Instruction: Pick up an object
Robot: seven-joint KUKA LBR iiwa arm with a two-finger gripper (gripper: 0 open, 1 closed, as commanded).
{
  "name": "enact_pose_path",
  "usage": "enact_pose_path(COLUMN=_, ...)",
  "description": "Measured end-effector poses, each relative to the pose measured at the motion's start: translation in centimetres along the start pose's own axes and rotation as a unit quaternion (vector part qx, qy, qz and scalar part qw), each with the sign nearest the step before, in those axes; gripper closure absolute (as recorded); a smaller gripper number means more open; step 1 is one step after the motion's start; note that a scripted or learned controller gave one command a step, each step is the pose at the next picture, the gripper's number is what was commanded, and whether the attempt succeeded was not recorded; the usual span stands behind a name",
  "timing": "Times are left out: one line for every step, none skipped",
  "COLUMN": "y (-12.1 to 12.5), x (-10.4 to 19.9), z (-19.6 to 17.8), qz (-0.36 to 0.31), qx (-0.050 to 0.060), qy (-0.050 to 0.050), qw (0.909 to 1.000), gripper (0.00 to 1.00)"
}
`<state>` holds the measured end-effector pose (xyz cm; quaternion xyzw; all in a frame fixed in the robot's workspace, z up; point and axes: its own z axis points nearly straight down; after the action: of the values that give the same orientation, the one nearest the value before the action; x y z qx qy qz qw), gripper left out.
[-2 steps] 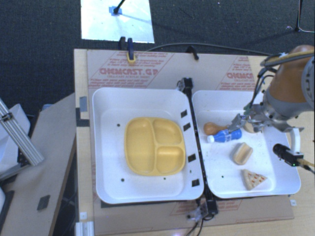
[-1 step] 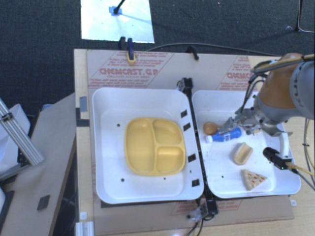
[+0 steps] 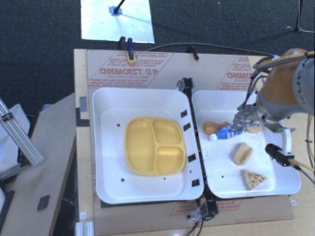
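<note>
The right bin (image 3: pixel 285 183) holds several small objects. A blue bottle (image 3: pixel 225 132) with a white cap lies near its left side, next to a brown drumstick-shaped piece (image 3: pixel 215 127). A tan bread piece (image 3: pixel 242 153) and a pizza slice (image 3: pixel 253 179) lie nearer the front. My gripper (image 3: pixel 240 121) is down in the bin at the bottle's right end, touching or just above it. A pale round piece (image 3: pixel 254 128) is partly hidden behind the gripper.
The left bin (image 3: pixel 106 132) holds a yellow divided plate (image 3: pixel 154 145). Black clips run along the divider (image 3: pixel 192 132) between the bins. The grey and orange arm (image 3: pixel 285 85) covers the right bin's back right corner. A black connector (image 3: pixel 276 154) hangs near the bread.
</note>
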<state>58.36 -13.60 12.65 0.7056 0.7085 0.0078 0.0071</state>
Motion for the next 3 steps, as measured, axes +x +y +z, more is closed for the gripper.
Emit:
enact_pose_path(y=0.2, x=-0.3, z=-4.4, qz=0.0, qx=0.008, qy=-0.001, qw=1.0, gripper=1.0)
enact_pose_path(y=0.7, x=0.4, z=-10.6, qz=-0.001, qx=0.006, qy=-0.001, qw=1.0, gripper=1.0)
enact_pose_path(y=1.0, x=0.4, z=-16.1, qz=-0.001, qx=0.006, qy=-0.001, qw=1.0, gripper=1.0)
